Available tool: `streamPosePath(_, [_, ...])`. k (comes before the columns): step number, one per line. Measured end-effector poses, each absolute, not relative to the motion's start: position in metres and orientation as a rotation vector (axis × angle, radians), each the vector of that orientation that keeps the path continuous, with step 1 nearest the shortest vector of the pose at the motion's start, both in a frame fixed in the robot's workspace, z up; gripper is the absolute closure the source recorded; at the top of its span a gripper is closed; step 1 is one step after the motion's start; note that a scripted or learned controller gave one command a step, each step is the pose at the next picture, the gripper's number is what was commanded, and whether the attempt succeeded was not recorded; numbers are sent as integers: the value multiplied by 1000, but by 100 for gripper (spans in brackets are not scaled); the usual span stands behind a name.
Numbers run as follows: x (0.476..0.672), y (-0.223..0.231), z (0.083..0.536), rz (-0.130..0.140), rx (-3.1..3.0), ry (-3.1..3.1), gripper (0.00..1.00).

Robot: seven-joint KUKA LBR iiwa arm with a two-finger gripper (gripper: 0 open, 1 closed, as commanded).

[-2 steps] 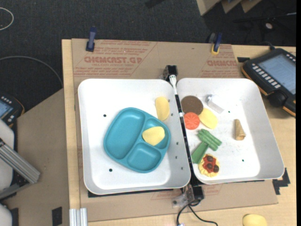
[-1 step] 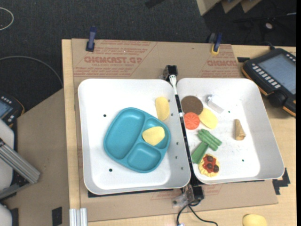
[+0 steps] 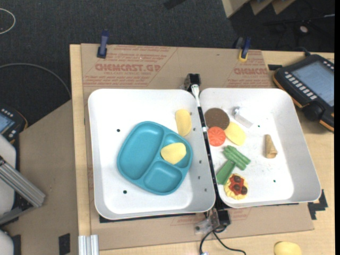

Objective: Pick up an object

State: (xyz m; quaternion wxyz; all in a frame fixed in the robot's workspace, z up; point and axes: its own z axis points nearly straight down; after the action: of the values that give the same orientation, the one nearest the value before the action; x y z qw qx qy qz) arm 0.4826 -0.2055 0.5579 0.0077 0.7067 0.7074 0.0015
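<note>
Since the task names no single thing, each loose piece in the two bins counts; whether the claw is spread or pressed together cannot be told.

In the left bin (image 3: 101, 142) a teal divided plate (image 3: 143, 161) lies flat, tilted so its long axis runs from upper left to lower right; a pale yellow lump (image 3: 172, 152) sits in its right-hand compartment, long axis roughly across the view. Just beyond the plate's upper right rim a second yellow piece (image 3: 183, 122) lies close to the bin's right wall, long axis running away from the camera.

In the right bin (image 3: 297, 142) the pieces crowd the left side; a brown disc (image 3: 216, 118) lies flat, with a red-orange round slice (image 3: 215, 136) just below it and a yellow oval (image 3: 235, 134) touching both, slanting from upper left to lower right. A small grey-white piece (image 3: 241, 117) lies just right of the disc. Two green sticks meet below; the upper one (image 3: 237, 157) slants down to the right, the lower one (image 3: 224, 171) down to the left. A yellow piece with red and dark spots (image 3: 236, 187) lies just beneath them, near the front wall.

A tan cone (image 3: 270, 146) lies well apart from the rest — narrow end pointing away from the camera, wide end nearer, bare bin floor all round it.

On the desk (image 3: 329, 206) a black handset (image 3: 311, 84) rests beside the right bin, and a yellow thing (image 3: 287, 247) lies at the front edge.
</note>
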Motion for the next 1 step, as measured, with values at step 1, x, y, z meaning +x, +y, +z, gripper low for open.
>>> streamPosePath(1, [483, -206, 569, 6, 2205, 2207, 100])
